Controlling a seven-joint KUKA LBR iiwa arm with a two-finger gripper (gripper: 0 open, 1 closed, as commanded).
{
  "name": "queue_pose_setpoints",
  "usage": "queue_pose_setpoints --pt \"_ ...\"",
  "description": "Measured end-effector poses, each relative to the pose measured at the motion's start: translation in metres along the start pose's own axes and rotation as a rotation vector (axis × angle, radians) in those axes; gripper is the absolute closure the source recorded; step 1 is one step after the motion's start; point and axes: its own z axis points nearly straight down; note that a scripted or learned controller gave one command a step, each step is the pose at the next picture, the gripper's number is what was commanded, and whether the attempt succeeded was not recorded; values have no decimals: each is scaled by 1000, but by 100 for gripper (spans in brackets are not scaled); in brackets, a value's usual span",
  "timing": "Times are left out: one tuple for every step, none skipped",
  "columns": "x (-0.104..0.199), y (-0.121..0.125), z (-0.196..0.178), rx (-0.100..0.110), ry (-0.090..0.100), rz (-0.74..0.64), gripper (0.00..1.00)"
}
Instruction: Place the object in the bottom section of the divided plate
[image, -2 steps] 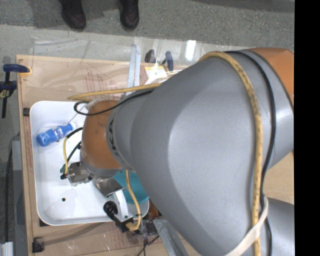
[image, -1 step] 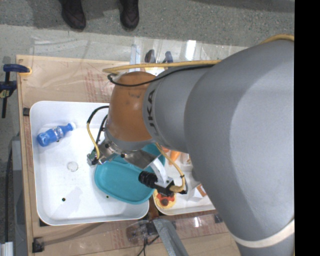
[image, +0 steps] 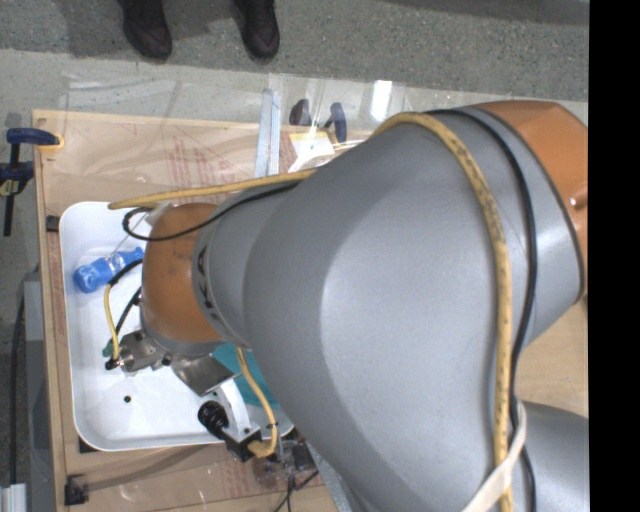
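The grey arm with its orange band (image: 170, 285) fills most of the camera view and reaches over the left white bin (image: 80, 300). Its wrist hangs low over the bin's middle, and the gripper's fingers are hidden under the wrist hardware. A blue object (image: 100, 270) lies in the bin's upper left part, just left of the wrist. A teal edge (image: 250, 375) peeks out beneath the arm at the bin's lower right; it may be part of the divided plate, though I cannot tell. A small dark speck (image: 127, 400) rests on the bin floor.
A yellow cable (image: 200, 190) and black cables run along the arm. Blue clamps (image: 15, 160) sit on the bench's left edge and more (image: 318, 115) at the back. Two dark shoes (image: 200, 30) stand on the floor beyond the bench. The right bin is hidden by the arm.
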Motion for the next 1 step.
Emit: queue_pose_setpoints --pt "0 0 0 0 0 1 0"
